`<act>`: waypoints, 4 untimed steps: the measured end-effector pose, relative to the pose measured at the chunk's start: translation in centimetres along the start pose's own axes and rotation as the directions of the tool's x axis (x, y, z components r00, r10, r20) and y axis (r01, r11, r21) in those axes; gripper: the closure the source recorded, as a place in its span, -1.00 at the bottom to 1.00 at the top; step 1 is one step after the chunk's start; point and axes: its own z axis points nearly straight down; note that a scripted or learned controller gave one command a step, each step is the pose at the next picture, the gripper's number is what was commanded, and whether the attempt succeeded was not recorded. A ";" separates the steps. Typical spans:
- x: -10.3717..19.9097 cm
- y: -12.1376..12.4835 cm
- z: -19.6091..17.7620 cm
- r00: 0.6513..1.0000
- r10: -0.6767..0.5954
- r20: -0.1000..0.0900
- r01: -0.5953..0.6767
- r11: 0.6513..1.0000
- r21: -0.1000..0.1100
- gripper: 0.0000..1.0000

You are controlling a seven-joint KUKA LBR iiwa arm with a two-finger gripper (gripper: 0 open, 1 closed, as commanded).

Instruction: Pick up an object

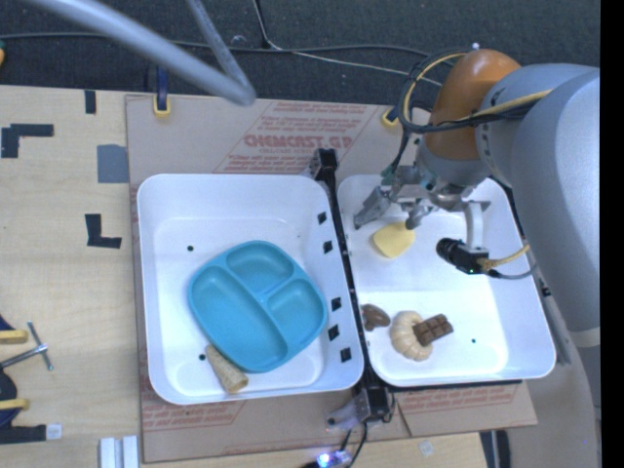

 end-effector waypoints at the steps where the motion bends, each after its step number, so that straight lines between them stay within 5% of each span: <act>1: 0.1 0.0 -1.1 1.000 -0.002 0.000 0.002 1.000 -0.001 1.00; 4: 0.5 0.5 -18.6 1.000 0.000 0.000 0.000 1.000 -0.006 1.00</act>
